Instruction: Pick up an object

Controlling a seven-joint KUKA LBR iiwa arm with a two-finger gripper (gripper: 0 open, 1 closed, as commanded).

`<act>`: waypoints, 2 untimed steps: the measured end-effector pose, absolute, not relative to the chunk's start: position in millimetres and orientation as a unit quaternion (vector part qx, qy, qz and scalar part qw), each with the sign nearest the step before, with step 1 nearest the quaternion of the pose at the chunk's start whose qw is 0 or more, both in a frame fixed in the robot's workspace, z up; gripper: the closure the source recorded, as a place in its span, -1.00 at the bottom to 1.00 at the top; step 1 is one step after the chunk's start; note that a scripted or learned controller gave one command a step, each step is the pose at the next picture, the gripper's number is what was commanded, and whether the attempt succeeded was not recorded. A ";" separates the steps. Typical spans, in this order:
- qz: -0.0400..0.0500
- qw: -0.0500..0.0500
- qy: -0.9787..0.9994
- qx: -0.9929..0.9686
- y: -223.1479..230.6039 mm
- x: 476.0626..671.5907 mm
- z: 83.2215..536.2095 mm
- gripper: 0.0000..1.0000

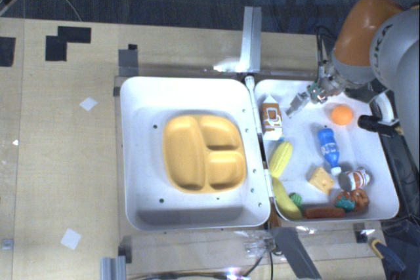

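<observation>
- On the left half of the bench: bare wood, a few black marks and pale tape squares.
- Next over, left bin: holds a yellow divided tray, lying flat near the middle.
- Right bin, near its left wall: small carton at the top, corn cob below it, banana lower down beside a small green piece.
- Further right along the bottom: sausage, cheese wedge above it, a jumble of small toys and a little can.
- Middle of that bin: blue bottle, lying tilted; orange ball just above and to its right.
- Upper part of that bin: gripper, hanging close over the white floor between carton and ball, apart from both. Nothing visible between its tips; too small and blurred to tell released from clenched.
- Far right: grey arm with orange band, reaching in.
- Progress, as a judgement: pick not yet made. Every candidate lies in the bin. Left to do: settle on one thing, close on it, lift clear.
</observation>
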State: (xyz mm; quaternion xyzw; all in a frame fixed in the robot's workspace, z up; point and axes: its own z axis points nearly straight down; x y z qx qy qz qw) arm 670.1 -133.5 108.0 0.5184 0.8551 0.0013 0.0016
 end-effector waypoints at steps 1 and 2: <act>0.001 0.004 0.864 0.503 -178.1 618.3 87.9 -1.00; 0.000 0.003 0.869 0.495 -126.8 661.7 87.6 -1.00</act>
